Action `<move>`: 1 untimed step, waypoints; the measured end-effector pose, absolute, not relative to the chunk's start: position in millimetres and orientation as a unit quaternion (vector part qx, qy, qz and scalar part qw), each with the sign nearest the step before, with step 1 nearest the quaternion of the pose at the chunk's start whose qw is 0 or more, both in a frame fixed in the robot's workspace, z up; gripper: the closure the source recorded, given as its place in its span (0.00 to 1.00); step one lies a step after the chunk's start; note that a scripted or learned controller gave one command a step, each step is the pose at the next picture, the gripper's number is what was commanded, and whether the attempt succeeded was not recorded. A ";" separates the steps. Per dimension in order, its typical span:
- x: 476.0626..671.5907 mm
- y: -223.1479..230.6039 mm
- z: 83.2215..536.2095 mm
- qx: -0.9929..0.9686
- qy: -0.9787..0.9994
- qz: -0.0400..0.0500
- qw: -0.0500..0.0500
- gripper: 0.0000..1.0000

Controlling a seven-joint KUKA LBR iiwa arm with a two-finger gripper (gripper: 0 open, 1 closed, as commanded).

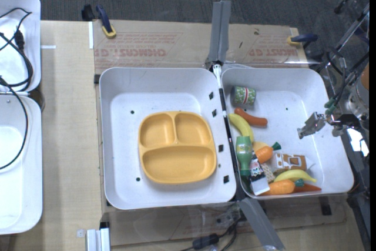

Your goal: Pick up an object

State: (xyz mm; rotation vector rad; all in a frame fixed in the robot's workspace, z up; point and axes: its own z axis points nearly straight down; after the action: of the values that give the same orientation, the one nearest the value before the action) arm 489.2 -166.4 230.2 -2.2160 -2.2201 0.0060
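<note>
End effector (309, 124) sits over the right bin (305, 86), near its right wall, above bare floor; finger state cannot be told. Toy food is piled along that bin's left wall and front: green can (244, 96), hot dog (251, 118), banana (239, 126), green bottle (244, 154), carrot (280, 187). Yellow divided plate (177, 146) lies in the left bin (117, 144).

The divided plate (177, 147) lies in the left bin (111, 126). Right of it, in the right bin (305, 88), a can (244, 96), sausage (251, 118), bananas (241, 127), bottle (244, 156) and carrots (281, 187) cluster.
</note>
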 end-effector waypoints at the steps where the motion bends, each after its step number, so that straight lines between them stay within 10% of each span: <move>1: 531.1 -125.1 89.4 -0.703 -0.711 0.001 0.002 0.00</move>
State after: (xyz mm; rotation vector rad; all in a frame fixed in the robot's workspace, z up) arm 531.1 -125.1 89.4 -2.2061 -2.2322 0.0039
